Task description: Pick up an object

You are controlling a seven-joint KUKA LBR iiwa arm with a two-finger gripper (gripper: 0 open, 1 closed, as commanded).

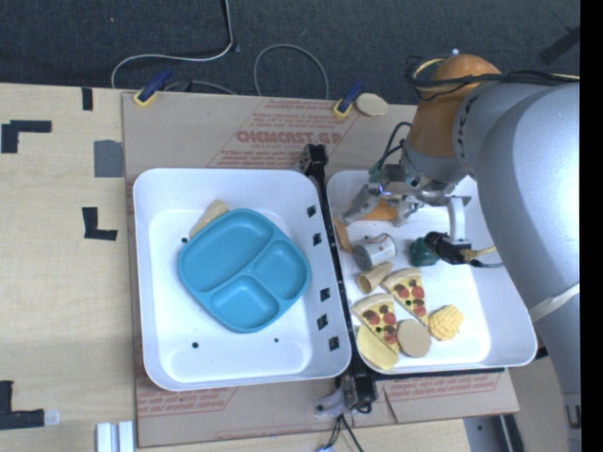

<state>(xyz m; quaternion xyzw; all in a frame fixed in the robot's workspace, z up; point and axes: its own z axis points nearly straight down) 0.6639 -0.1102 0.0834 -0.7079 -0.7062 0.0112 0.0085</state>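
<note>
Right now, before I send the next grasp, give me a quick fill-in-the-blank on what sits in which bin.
1. The blue tray lies in the ____ bin.
2. The tray has ____ compartments.
3. The two pizza slices lie in the ____ bin.
4. The claw hangs over the ____ bin.

Missing words: left; three; right; right.
</note>
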